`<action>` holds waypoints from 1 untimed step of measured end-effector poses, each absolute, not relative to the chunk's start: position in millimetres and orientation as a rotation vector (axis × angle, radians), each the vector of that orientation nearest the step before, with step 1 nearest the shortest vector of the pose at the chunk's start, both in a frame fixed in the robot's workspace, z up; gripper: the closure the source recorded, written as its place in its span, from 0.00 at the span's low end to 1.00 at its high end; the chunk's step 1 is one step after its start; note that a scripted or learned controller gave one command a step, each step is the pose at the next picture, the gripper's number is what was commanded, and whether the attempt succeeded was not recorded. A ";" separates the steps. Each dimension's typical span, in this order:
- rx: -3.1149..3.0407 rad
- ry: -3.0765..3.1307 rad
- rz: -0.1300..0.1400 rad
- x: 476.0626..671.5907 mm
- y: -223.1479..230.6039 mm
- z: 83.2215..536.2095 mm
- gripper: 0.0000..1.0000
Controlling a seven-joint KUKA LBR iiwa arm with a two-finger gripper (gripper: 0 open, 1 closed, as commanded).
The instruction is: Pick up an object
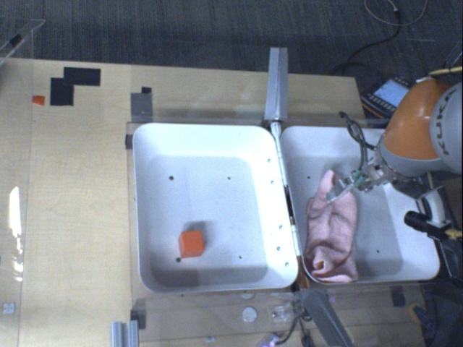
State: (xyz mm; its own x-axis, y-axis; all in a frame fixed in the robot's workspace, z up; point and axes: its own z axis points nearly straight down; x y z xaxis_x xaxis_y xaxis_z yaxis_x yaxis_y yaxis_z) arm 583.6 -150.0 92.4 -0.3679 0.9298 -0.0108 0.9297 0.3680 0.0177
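Two shallow white bins side by side on a pale wooden bench [72, 215], parted by a grey metal divider [277, 85] taken here as the landmark. Right of the divider, the right bin [412, 259], holding a crumpled pink cloth [333, 230] that lies lengthwise close to the divider, its lower end bunched against the bin's near wall and its upper end drawn up into a small peak. At that peak, the gripper [340, 189], reaching in from farther right of the divider on the grey arm [434, 150] with its orange band [411, 121]; fingertips touching the top of the cloth, seemingly pinching a fold, though too small and blurred to tell for certain whether pressed together or spread. Left of the divider, the left bin [202, 157], with a small orange block [192, 243] well away from the divider, toward the bin's near left corner, resting flat and touching nothing else. Far left of the divider, on the bare bench, a black L-shaped marker [71, 84] and just beside it a tiny orange square [38, 100]. Up and right of the divider, beyond the right bin, a dark cable [376, 45] trailing over the floor.
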 end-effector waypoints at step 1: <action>2.004 2.402 0.013 597.1 -144.0 91.6 0.00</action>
State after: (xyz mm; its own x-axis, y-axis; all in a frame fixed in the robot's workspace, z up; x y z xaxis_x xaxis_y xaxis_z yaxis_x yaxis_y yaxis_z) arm 597.1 -144.0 91.6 -0.1795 0.9838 -0.0052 0.9836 0.1795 0.0149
